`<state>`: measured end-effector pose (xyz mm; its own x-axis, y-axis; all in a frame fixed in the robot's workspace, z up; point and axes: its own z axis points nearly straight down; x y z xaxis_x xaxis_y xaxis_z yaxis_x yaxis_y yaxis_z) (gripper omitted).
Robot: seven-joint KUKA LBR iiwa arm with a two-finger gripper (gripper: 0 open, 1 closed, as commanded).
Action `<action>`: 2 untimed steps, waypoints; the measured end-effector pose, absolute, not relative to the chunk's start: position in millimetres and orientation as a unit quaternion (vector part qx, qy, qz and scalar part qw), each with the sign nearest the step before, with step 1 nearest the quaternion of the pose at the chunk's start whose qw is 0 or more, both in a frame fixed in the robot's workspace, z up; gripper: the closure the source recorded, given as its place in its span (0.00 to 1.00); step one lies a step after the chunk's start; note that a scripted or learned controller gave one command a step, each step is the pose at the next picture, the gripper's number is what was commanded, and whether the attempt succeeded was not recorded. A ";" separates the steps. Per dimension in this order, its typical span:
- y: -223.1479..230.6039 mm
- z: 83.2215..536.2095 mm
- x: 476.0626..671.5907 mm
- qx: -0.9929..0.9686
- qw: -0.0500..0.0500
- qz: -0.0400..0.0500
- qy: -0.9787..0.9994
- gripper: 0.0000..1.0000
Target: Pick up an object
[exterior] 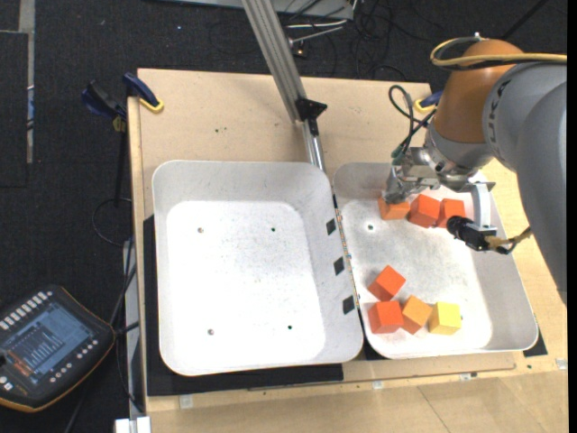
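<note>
Several small blocks lie in the right bin (505, 287). Three orange ones sit in a row near its far edge: one at the left (394, 209), one in the middle (425, 211), one at the right (453, 210). My gripper (399, 190) is low over the left block of that row, right above or touching it, and partly hides it. Toward the near edge lie an orange block (389, 281), a red-orange block (386, 316), a tan-orange block (416, 312) and a yellow block (445, 317).
The left bin (180, 242) stands beside the right one, their rims meeting in the middle. A slanted metal pole (279, 52) crosses the back of the bench. A black cable connector (469, 233) hangs off the wrist over the right bin.
</note>
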<state>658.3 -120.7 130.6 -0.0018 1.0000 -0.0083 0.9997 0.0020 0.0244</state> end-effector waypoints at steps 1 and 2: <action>-131.0 183.9 659.8 0.707 0.003 0.002 0.707 1.00; -130.8 207.0 661.0 0.706 0.002 0.001 0.708 1.00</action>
